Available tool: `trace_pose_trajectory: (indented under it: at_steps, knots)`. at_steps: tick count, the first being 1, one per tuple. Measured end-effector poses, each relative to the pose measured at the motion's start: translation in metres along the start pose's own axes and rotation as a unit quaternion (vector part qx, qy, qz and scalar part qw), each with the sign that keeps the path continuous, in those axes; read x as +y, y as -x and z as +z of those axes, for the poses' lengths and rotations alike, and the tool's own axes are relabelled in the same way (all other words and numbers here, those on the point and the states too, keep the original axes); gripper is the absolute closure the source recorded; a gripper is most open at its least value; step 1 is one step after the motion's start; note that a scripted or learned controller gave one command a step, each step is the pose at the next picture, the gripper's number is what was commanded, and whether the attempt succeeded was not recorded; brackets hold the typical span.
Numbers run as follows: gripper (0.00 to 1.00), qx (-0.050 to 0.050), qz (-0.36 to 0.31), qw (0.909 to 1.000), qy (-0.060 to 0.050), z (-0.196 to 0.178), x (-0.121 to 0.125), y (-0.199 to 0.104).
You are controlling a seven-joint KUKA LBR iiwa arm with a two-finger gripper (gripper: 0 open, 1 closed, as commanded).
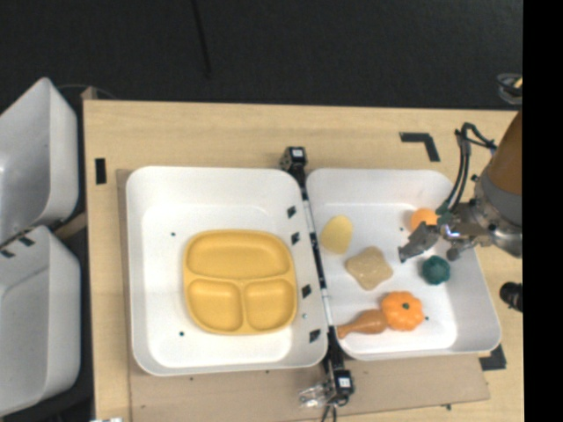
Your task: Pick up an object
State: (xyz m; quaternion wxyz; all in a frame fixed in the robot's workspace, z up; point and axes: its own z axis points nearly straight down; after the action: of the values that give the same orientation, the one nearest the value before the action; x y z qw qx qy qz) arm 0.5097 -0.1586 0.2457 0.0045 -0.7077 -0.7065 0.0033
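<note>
1. Presently the gripper [433, 246] hangs over the right bin [378, 192], fingers spread wide and holding nothing.
2. A small orange ball [423, 218] sits just above it, a teal ball [435, 271] just below — both near the fingertips.
3. Further left lie a pale yellow lump [337, 233], a tan block [369, 268] and an orange gourd [391, 313].
4. The left bin [158, 192] holds a yellow divided tray [239, 280].

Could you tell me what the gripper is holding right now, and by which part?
Nothing: the gripper hangs open between the orange ball and teal ball.
</note>
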Motion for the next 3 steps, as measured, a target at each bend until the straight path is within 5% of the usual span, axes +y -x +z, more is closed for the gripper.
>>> trace_pose_trajectory:
  at_steps: [1, 3]
  knots:
    - [0.00, -0.001, -0.002, 1.0000, 0.006, -0.006, 0.002, 0.000]
    - [0.00, -0.001, 0.000, 1.0000, 0.004, 0.099, 0.001, 0.019]
